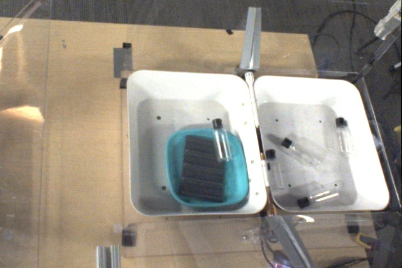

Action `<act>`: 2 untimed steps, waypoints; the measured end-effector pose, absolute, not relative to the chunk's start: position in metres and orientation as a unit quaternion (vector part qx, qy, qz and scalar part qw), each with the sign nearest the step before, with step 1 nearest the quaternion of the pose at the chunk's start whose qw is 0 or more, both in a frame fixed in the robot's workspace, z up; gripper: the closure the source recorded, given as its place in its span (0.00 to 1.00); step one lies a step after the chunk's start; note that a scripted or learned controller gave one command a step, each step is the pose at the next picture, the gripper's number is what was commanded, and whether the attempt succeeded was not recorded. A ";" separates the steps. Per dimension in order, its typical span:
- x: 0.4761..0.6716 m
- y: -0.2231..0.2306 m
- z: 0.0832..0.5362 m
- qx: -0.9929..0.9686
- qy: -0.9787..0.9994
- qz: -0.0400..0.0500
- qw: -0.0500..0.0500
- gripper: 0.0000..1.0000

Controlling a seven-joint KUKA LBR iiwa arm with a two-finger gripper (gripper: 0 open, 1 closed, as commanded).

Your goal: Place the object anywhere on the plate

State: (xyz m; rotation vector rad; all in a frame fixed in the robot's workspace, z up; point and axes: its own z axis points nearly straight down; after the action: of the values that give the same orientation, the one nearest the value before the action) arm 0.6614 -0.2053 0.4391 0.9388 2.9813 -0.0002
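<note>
In the left bin (144,135) a clear vial (220,140) already lay across the teal plate (235,182) beside a dark ridged block (202,167); of the claw's state I couldn't tell, so any release should stay gentle.

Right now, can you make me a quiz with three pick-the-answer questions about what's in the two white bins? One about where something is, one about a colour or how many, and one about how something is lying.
1. Where is the plate?
A. left bin
B. right bin
C. on the bench

2. What colour is the plate?
A. red
B. teal
C. yellow

3. How is the clear vial with the black cap placed?
A. standing in the right bin
B. lying on the plate
C. hanging in the air

Answers: 1 A, the plate sits inside the left bin. 2 B, its rim is teal. 3 B, the vial lies beside the dark ridged block on the plate.
</note>
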 end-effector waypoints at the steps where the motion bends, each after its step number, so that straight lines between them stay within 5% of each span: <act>1: 0.662 -0.204 0.440 0.296 0.955 0.000 0.008 1.00; 2: 0.663 -0.203 0.440 0.268 0.963 -0.001 0.008 1.00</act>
State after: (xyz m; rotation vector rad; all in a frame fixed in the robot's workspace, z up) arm 0.6631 -0.2027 0.4396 0.8381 3.0117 -0.0018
